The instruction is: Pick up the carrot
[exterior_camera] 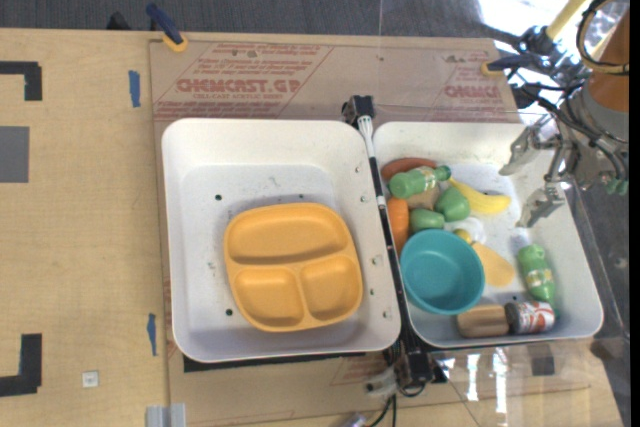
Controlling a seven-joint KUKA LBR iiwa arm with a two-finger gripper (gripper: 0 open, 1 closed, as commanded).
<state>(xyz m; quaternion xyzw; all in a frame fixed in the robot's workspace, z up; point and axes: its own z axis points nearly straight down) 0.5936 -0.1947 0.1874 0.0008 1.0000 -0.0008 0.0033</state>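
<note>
Carrot (398, 219) lies at nine o'clock in the right bin (590, 300), wedged against its wall beside the teal bowl (441, 271). Likely light, stiff, smooth plastic; grip mid-body. Gripper (535, 177) hangs wide and unladen at three o'clock.

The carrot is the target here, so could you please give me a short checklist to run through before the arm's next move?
1. Carrot located: ok, in the right bin, against its left wall.
2. Carrot top exposed: not ok, green vegetables and the teal bowl crowd it.
3. Claw above the carrot: not ok, it hangs over the bin's right side.
4. Claw free of objects: ok, nothing between its fingers.
5. Fingers apart: ok.
6. Room beside the carrot for fingers: cannot tell.
</note>
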